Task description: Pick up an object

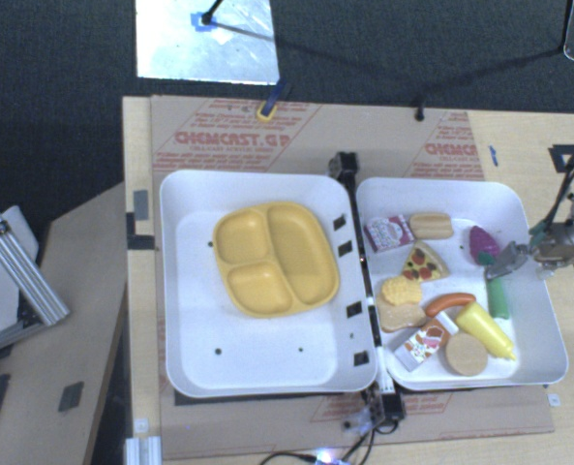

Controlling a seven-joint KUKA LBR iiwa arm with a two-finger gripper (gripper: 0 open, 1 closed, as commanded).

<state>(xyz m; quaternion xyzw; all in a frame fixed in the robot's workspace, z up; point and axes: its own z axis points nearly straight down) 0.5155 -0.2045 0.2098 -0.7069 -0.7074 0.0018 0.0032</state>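
The right bin (543, 329) holds several toy foods: a pink carton (388, 232), a bread roll (431, 225), a purple eggplant (481, 243), a pizza slice (424, 262), a green stick (498, 299), a sausage (448, 303), a yellow bottle (488, 330), a red-and-white box (424, 345) and a tan disc (466, 355). My gripper (508, 259) reaches in from the right edge. It hangs low over the bin's right side, between the eggplant and the green stick. Whether it touches either one is unclear.
The left bin (195, 347) bears a yellow divided plate (272, 258). A black clip strip (356, 260) runs between the two bins. A yellow crinkled piece (401, 290) lies on a toast slice (399, 316) at the right bin's left side.
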